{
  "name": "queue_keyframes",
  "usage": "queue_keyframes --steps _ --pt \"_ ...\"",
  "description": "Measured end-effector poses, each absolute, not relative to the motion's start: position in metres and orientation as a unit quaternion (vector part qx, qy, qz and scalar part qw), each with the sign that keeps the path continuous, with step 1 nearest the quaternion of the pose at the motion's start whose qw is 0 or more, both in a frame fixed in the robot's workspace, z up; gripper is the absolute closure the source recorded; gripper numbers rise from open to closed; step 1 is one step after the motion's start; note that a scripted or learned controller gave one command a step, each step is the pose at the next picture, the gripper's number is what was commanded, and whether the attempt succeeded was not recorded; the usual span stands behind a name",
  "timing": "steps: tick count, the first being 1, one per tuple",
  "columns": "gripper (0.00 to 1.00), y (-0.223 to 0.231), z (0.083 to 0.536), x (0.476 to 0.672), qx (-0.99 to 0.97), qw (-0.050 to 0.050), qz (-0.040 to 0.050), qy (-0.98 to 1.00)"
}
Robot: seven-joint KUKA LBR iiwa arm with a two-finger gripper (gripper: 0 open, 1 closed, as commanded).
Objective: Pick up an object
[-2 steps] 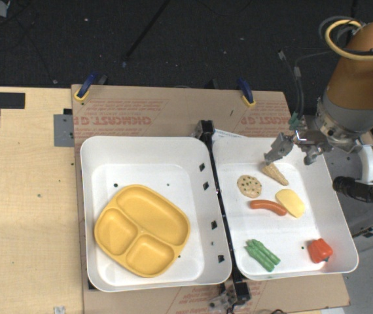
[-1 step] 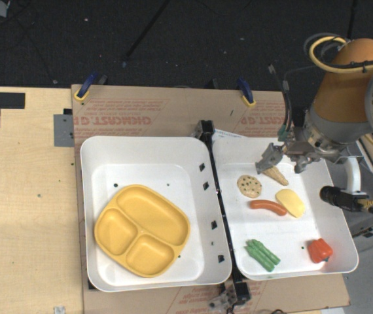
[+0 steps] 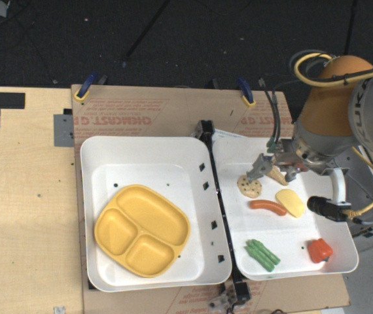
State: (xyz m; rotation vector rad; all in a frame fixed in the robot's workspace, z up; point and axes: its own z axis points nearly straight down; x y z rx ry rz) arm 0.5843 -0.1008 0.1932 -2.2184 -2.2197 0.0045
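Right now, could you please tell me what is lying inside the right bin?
The right bin holds a cookie, a sausage, a yellow piece, a green vegetable and a red piece. The gripper and arm cover the bin's far right part.

I see two white bins point(image 3: 93, 175) of smooth, slightly glossy plastic. The yellow divided plate point(image 3: 142, 229) looks like matt plastic. Under them lies a brown cardboard sheet point(image 3: 160, 106), dull and printed. The desk point(image 3: 23, 195) shows pale, matt wood grain.
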Motion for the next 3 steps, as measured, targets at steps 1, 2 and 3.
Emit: queue_keyframes --steps 1,2,3 --pt "0.0 -0.104 0.13 0.582 -0.707 0.002 0.002 -0.707" --pt "1.0 -0.105 0.144 0.583 -0.708 0.0 0.0004 -0.707" --pt "1.0 -0.107 0.187 0.588 -0.707 -0.001 -0.0007 -0.707"
